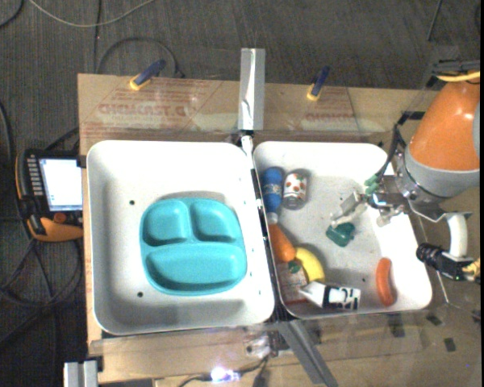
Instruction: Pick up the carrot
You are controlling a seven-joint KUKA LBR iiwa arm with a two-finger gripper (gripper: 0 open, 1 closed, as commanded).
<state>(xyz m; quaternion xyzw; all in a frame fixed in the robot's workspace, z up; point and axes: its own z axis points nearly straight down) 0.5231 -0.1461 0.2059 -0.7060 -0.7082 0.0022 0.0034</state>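
Carrot lies at the right bin's near right corner, gripper apart from it

Carrot, the short orange tapered one (pixel 385 281), sits on the floor of the right shallow white bin (pixel 351 153), close to its right wall and near edge. You can see nothing touching it. Your grey arm with the orange band (pixel 445 139) comes in over the bin's right rim, its wrist bent so that the two-finger gripper (pixel 348 210) reaches leftward and down into the middle of the bin. The metal fingers point toward a small teal block (pixel 340 233) just below them; whether they are parted or closed you cannot tell from this angle, and nothing shows clearly between them. The carrot is well apart from the gripper, nearer you and to the right. Along the bin's left side you have a blue can (pixel 271 188), a red-and-white can (pixel 295 189), an orange round fruit (pixel 281 247), a yellow lemon-shaped piece (pixel 310 263) and a white bottle with a black label (pixel 334 296). The left white bin (pixel 113 168) holds a turquoise divided plastic plate (pixel 194 246)
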